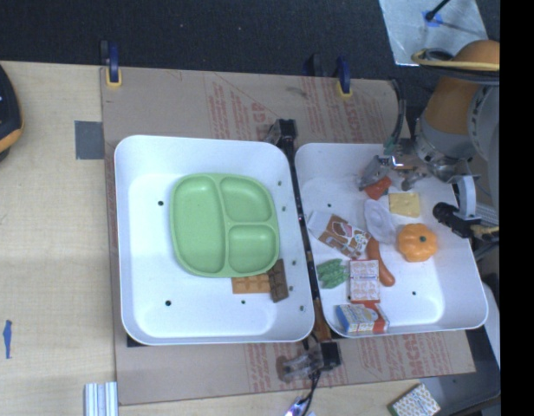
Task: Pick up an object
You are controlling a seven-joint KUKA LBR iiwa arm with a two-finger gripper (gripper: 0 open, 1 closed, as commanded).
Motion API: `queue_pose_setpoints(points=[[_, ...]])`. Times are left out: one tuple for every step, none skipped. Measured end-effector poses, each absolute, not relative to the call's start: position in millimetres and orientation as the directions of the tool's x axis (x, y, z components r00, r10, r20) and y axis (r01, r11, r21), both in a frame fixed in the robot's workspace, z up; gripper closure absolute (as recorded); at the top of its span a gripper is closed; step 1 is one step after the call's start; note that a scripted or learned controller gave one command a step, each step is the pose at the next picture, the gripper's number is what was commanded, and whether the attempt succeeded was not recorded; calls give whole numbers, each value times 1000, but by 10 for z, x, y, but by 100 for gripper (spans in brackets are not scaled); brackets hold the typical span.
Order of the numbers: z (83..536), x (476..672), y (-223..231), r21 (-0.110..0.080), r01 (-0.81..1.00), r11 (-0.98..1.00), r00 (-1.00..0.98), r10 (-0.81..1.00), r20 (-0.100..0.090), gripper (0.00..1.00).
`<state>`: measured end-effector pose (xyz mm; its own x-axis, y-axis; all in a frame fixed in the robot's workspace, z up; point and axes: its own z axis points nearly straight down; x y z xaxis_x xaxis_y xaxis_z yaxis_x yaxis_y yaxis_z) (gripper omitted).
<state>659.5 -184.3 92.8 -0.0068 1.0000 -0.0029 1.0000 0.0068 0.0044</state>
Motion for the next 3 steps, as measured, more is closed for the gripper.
queue_pose_setpoints(points=[[918, 6566, -1175, -5, 1000, 11, -11, 1000, 1, 0], [1032, 6564, -1222, -6, 1000, 8, -8, 1000, -1, 100], [1957, 5876, -526, -6, 1000, 9, -9, 1000, 2, 100]])
